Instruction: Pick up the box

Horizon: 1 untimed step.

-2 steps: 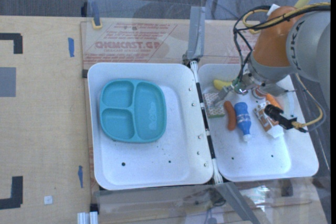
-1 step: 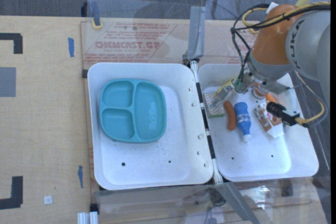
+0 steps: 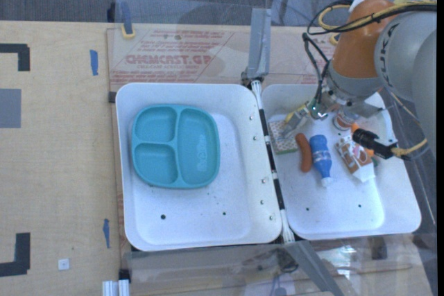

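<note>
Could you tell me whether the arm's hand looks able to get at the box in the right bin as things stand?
Probably yes. The box lies flat near the right bin's left wall, uncovered. The hand hovers just up and right of it. The sausage lies close on its right side, which may crowd a grasp.

The box (image 3: 282,136) is a small, flat, squarish carton with a pale speckled green-grey face and a light border. It lies flat at about nine o'clock in the right bin, against that bin's left wall, slightly skewed, with its upper right corner partly covered.
</note>
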Tool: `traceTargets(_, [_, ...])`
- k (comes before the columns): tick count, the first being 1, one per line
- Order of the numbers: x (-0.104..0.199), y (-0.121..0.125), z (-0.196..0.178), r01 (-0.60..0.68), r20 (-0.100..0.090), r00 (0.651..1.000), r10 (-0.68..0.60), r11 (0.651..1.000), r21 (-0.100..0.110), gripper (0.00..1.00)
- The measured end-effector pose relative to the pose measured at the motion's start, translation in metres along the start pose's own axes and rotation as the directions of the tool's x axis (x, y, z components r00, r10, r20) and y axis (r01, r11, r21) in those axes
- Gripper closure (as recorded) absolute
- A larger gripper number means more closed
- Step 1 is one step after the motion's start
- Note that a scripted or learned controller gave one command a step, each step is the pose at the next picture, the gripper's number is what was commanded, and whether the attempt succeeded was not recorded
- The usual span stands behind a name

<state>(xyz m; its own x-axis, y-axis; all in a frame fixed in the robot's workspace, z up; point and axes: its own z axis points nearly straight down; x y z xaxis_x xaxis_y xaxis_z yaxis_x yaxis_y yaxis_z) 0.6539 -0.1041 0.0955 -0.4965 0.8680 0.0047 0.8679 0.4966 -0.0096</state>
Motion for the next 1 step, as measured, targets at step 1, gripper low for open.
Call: traceTargets(1, [0.0019,-0.0158,-0.0023,0.259,0.027,0.966,-0.258,0.966,-0.027,0.0])
